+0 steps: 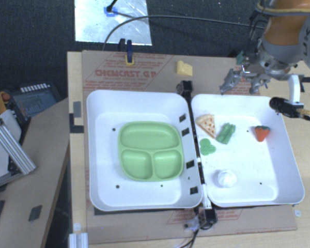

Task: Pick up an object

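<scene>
1. While the arm point(292, 19) reaches in from the right, its tool point(243, 81) hangs above the far edge of the right bin point(284, 154), over the brown cardboard sheet point(160, 68) behind the bins.
2. Tool state: the two fingers point(230, 80) stand spread apart, with nothing between them.
3. Right bin contents (none in contact with the tool):
   - a pizza slice point(206, 124) near the far left corner;
   - a green bean pod point(226, 133) just beside the slice, on its right;
   - a flat green leaf-shaped piece point(207, 147) nearer the camera, close to the left wall;
   - a strawberry point(262, 132) well apart, toward the right wall;
   - a white ball point(227, 178) toward the near side.
4. Left bin point(101, 138) contents: a green divided plate point(149, 150) with three compartments, lying flat at the centre.
5. Black clips point(191, 138) run along the seam where the two bins meet.
6. On the cardboard behind the bins lies a yellow cheese-like wedge point(184, 67), just beyond the seam.
7. A blue and yellow clamp point(128, 52) grips the far edge of the cardboard on the worktop point(51, 154).
</scene>
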Available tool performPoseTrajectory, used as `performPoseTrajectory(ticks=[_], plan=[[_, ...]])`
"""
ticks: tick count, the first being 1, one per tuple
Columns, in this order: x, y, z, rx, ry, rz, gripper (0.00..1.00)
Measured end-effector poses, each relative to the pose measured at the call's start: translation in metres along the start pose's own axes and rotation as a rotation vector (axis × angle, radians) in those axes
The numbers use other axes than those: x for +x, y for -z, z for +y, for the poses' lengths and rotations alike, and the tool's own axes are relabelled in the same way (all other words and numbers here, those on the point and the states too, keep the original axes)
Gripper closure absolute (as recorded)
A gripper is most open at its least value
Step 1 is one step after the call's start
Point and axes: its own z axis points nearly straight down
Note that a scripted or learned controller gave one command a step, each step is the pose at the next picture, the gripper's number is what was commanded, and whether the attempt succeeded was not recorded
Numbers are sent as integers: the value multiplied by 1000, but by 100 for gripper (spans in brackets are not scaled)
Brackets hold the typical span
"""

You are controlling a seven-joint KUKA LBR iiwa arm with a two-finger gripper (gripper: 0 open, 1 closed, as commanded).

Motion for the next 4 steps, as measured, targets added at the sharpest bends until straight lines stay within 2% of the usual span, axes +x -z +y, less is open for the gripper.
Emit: performPoseTrajectory(ticks=[1, 2, 4], plan=[[0, 8, 2, -12, 1, -1, 0], [5, -52, -3, -7, 0, -1, 0], [-7, -145, -11, -9, -1, -2, 0]])
